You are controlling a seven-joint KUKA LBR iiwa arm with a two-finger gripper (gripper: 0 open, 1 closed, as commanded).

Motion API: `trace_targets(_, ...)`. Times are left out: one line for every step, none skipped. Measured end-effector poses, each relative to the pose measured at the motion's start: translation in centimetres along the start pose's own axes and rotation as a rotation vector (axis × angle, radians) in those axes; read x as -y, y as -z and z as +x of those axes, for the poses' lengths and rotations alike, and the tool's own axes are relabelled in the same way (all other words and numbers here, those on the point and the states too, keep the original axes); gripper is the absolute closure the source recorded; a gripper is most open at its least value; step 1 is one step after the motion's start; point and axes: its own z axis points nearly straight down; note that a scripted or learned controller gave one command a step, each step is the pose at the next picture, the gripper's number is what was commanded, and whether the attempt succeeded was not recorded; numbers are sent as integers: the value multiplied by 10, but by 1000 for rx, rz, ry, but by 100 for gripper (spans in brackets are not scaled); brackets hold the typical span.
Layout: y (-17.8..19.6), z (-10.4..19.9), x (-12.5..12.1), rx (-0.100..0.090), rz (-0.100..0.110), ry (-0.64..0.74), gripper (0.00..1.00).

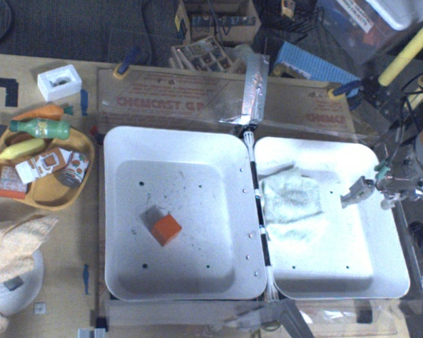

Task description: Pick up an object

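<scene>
An orange cube [167, 230] lies in the left white bin [127, 152], a little left of its middle, with a grey shadow beside it. A crumpled white cloth [291, 200] rests in the left half of the right white bin [376, 275]. My gripper [370, 196] hangs over the right bin's upper right part, near its right wall and to the right of the cloth. It is open, its two grey fingers [353, 193] spread with nothing between them. It is far from the cube.
A yellow bowl [73, 192] of toy food stands left of the bins, with a small white box [59, 82] behind it and a tan cloth [6, 249] in front. Clear panels [173, 101] line the bins' back edge. Cables and a yellow bar [412, 48] sit at the upper right.
</scene>
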Motion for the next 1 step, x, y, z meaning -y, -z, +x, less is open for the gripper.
trace_targets(-57,85,-38,0,2,-116,0)
